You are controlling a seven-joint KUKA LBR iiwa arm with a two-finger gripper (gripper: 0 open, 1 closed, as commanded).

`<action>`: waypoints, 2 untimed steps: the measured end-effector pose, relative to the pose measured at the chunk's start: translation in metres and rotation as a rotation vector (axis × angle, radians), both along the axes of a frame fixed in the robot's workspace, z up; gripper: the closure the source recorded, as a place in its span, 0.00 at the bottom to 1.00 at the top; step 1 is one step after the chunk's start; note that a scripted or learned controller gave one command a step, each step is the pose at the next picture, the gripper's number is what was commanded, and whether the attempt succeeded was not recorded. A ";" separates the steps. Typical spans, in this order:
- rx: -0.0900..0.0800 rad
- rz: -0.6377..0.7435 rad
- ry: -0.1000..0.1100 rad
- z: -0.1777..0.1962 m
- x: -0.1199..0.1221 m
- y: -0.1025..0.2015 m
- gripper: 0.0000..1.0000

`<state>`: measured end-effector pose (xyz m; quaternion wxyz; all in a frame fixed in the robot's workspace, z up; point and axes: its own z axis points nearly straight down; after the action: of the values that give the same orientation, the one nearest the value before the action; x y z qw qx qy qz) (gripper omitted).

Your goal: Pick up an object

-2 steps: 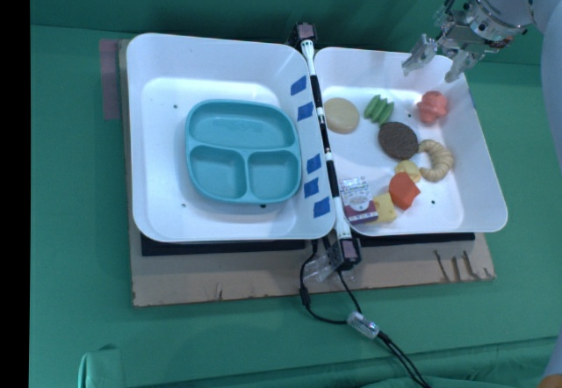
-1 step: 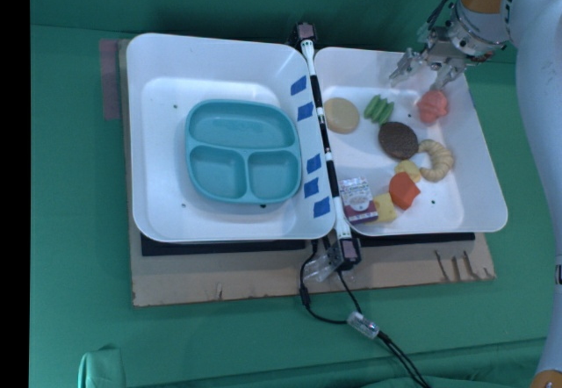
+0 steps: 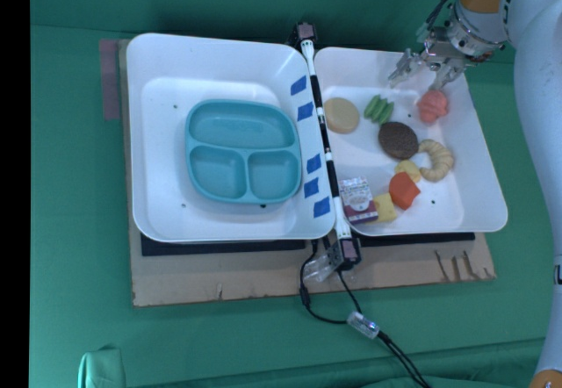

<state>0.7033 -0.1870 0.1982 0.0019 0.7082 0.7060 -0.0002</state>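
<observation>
the claw (image 3: 425, 68) hangs spread wide and empty, the pink toy (image 3: 432, 104) lying just below its right finger.

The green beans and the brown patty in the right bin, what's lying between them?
Nothing: in the camera view, bare white bin floor separates the green beans from the brown patty. The round tan cookie sits off to the beans' left, not between them.

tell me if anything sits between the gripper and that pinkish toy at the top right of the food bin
Nothing visible does. The gripper hangs open just above the pink toy, with bare bin floor between them. The green pods and brown patty lie off to the side.
</observation>
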 end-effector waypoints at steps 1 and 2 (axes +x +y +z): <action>-0.008 -0.003 -0.001 -0.002 -0.001 0.004 0.00; -0.011 -0.005 -0.001 -0.005 -0.002 0.006 0.00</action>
<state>0.7014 -0.1806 0.1936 0.0059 0.7098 0.7043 -0.0038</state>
